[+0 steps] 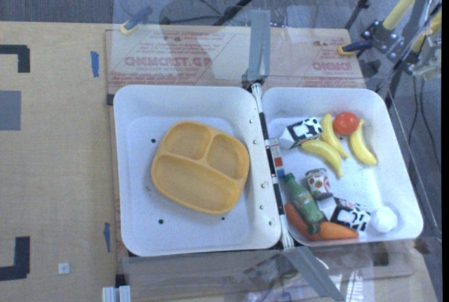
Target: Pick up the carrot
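The carrot (335,230) is orange and lies near the front edge of the right bin (398,153), pointing right. A green bottle (302,199) rests just left of it, with a reddish item (295,218) under the bottle's base. A black-and-white carton (351,215) sits right above the carrot.
The right bin also holds bananas (330,146), a red tomato (345,123), a second black-and-white carton (302,130), a small can (318,183) and a white ball (384,220). A yellow divided plate (200,166) lies in the left bin (133,153).
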`<state>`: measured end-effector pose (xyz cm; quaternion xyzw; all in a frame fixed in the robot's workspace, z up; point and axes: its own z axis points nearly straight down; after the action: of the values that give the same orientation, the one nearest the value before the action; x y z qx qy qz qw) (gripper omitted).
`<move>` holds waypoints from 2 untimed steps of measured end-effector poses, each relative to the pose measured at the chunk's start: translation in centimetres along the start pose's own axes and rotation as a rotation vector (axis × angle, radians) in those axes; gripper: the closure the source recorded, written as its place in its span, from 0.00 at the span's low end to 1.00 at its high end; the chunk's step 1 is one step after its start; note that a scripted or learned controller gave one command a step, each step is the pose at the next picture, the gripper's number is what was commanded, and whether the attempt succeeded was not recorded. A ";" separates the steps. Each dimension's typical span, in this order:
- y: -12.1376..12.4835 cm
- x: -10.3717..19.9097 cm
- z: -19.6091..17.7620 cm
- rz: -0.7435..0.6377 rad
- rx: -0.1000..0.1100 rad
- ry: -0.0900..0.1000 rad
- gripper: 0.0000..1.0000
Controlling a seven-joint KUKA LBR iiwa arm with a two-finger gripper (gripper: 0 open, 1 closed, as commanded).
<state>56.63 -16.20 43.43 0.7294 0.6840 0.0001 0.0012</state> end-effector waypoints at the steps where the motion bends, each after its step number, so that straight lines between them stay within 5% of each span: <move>1: -1.4 -5.4 1.4 0.121 0.004 0.001 1.00; 2: -3.0 -5.7 2.0 0.416 0.007 0.001 1.00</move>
<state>53.25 -21.67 41.41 0.8550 0.5186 -0.0014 -0.0016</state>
